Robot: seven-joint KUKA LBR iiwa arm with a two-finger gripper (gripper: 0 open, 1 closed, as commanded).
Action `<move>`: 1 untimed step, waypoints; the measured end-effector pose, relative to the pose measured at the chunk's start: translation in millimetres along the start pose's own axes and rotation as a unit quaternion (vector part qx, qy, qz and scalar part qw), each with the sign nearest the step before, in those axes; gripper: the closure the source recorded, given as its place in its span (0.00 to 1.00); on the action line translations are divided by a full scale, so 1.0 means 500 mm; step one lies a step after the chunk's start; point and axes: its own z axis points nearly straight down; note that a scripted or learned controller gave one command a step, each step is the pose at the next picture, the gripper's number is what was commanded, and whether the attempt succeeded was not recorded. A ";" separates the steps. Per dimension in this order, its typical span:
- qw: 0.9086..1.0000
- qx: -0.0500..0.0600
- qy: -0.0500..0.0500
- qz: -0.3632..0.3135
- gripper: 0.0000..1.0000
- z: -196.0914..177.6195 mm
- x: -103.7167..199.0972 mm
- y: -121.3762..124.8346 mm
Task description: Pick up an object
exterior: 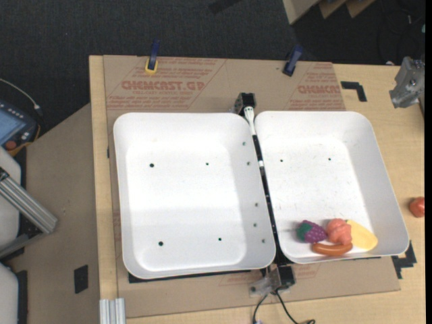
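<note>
We see the tool as a grey metal shape at the right edge of the camera view, over the bare counter just beyond the far right corner of the right bin; nothing shows between its parts, and we cannot tell whether it is apart or together.

The things to pick lie well apart from the tool, down the view from it and a little to its left, huddled in the near right corner of the right bin; a purple bunch of toy grapes sits farthest from the tool's side; just beside it is an orange-red toy, touching a yellow piece that lies against the bin's near wall; a curved orange-red piece lies along the front of the group, touching the grapes and the orange-red toy.

Straight down the view from the tool, a small red-orange object rests on the counter outside the right bin, near its right wall.

The left bin stands far to the tool's left, its rim touching the right bin's rim along a dark seam; both bins rest on a brown printed sheet, held at its far edge by two blue clamps, both to the tool's left.
</note>
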 end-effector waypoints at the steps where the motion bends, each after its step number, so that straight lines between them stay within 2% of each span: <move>1: 1.000 0.010 0.001 0.003 1.00 0.213 -0.067 0.053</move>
